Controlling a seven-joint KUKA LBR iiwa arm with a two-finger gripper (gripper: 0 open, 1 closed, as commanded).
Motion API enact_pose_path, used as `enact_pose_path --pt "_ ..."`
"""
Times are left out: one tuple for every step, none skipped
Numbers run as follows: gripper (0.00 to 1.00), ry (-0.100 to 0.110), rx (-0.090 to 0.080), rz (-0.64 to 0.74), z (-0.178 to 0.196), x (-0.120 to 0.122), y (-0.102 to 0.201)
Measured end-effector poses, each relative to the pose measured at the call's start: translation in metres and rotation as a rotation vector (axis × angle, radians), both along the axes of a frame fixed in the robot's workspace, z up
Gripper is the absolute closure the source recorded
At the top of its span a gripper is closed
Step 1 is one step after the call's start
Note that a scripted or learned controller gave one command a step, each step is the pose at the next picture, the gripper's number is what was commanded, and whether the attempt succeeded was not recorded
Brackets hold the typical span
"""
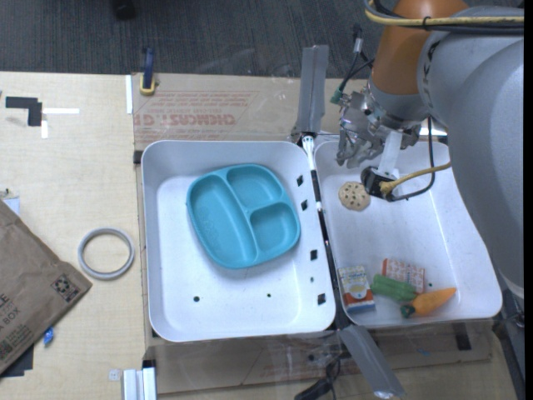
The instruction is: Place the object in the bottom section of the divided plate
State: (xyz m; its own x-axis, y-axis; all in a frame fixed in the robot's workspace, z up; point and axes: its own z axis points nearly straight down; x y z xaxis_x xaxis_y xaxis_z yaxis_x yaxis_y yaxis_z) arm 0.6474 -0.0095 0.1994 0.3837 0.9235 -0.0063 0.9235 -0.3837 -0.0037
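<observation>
tape ring [106, 252] on bench | cardboard box [29, 294] | carrot [430, 301], perhaps toy

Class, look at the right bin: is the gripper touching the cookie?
Apart. The camera view shows bare white bin floor between the gripper and the cookie, which lies below it in the picture.

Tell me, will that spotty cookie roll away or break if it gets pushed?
The cookie looks like a flat round disc lying on its face in the right bin, so it would probably slide, not roll. It looks like a stiff, light toy, unlikely to crumble.

arm [466, 48]: cut off right | cardboard box [29, 286]: cut off left
</observation>
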Motion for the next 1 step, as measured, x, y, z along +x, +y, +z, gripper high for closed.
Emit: enact_pose_path --pt "1.0 -0.002 0.004 0.376 -0.0084 0.0067 -0.0286"
